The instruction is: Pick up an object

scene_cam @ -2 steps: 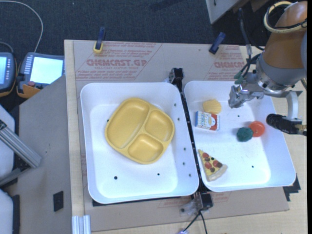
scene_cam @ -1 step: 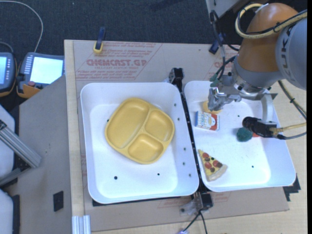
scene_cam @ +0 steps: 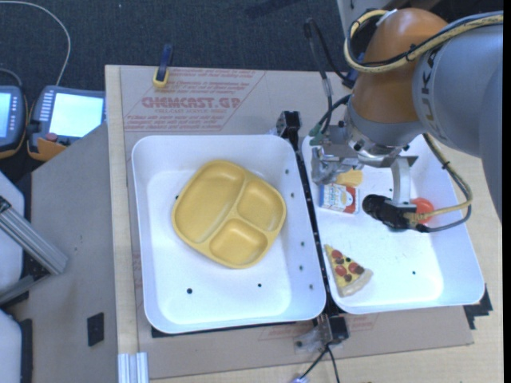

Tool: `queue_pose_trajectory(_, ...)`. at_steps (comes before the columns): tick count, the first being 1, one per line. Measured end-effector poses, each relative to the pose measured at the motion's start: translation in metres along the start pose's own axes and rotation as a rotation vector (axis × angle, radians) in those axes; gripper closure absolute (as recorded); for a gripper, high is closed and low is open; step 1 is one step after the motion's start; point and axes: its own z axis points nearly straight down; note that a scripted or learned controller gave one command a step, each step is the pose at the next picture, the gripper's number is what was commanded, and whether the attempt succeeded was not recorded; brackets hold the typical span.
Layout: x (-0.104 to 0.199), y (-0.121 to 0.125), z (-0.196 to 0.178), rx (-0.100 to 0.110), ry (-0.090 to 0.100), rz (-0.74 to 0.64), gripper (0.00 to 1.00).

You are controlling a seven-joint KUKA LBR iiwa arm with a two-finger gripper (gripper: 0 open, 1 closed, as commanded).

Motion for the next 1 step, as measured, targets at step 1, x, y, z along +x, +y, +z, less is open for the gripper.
queue_pose_trajectory(1,0.0529,-0.0081,0.0037,0.0,0.0,-0.001,1.0)
